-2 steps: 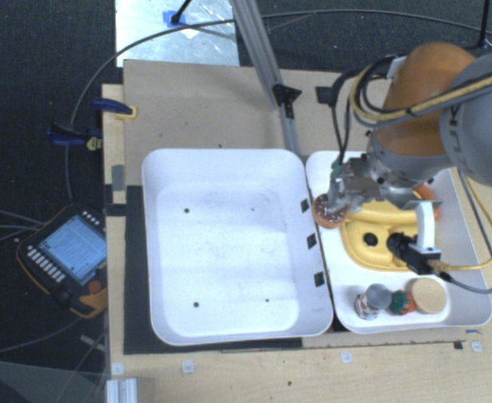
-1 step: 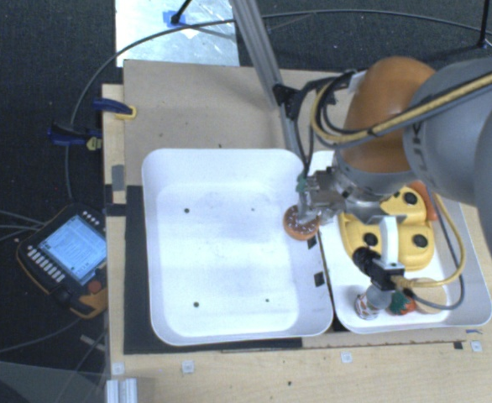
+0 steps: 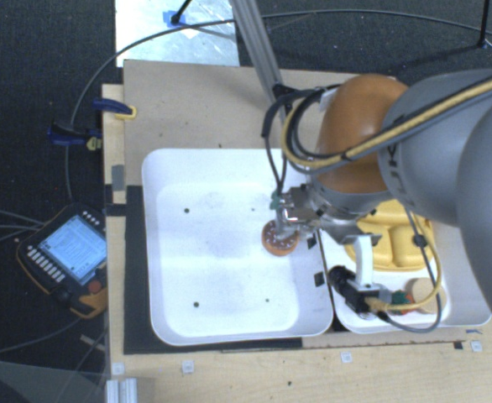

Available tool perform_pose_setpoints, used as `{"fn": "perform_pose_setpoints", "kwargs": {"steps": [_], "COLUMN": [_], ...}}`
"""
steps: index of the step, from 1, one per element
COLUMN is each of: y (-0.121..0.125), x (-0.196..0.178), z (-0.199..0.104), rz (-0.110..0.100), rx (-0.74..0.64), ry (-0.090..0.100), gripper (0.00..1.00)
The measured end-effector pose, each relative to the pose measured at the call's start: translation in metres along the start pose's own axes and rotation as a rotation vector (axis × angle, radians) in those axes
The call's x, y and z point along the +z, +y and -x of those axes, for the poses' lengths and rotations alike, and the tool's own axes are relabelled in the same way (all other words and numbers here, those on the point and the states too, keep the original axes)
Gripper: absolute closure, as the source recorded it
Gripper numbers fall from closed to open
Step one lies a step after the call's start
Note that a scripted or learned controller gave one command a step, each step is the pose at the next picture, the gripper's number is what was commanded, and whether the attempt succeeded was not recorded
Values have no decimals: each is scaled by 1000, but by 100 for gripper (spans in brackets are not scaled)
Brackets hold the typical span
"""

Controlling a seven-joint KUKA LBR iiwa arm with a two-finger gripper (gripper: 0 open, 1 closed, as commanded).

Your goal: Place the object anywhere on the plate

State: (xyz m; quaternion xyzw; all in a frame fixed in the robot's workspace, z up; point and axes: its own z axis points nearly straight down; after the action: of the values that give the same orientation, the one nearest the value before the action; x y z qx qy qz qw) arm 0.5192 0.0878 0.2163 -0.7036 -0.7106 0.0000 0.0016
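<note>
The arm [image 3: 447, 141] is reaching in from the right and hanging its pincer [image 3: 284, 218] over the right side of the left bin [image 3: 204, 225]. A small round brown thing [image 3: 277, 243] is showing just under the pincer, close to that bin's right wall. The pincer is sitting right on top of it, most likely to grab it or lift it. I cannot tell if the pincer is spread or pressed together, so I cannot say it is holding the thing. I also cannot tell if the brown thing is lying on the bin floor or hanging a little above it.

The yellow plate [image 3: 395, 246] is lying in the right bin [image 3: 414, 321], which is touching the left bin side by side. The arm is covering much of the plate. The plate is near the brown thing, so the trip is looking short: up, over the two walls in between, then down.

Those walls are the edges to watch, since a low carry could be bumping into them. The rest of the left bin is giving lots of open room. The right bin is looking tighter, with a few small things [image 3: 414, 290] lying at its near end, just beside the plate. Both bins are resting on the brown tabletop [image 3: 187, 107].
</note>
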Motion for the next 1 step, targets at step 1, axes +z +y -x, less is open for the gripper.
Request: {"fn": "perform_pose_setpoints", "kwargs": {"steps": [1], "y": [-7], "x": [-17], "z": [-52], "rz": [3], "rx": [-1], "ry": [1], "gripper": [100]}}
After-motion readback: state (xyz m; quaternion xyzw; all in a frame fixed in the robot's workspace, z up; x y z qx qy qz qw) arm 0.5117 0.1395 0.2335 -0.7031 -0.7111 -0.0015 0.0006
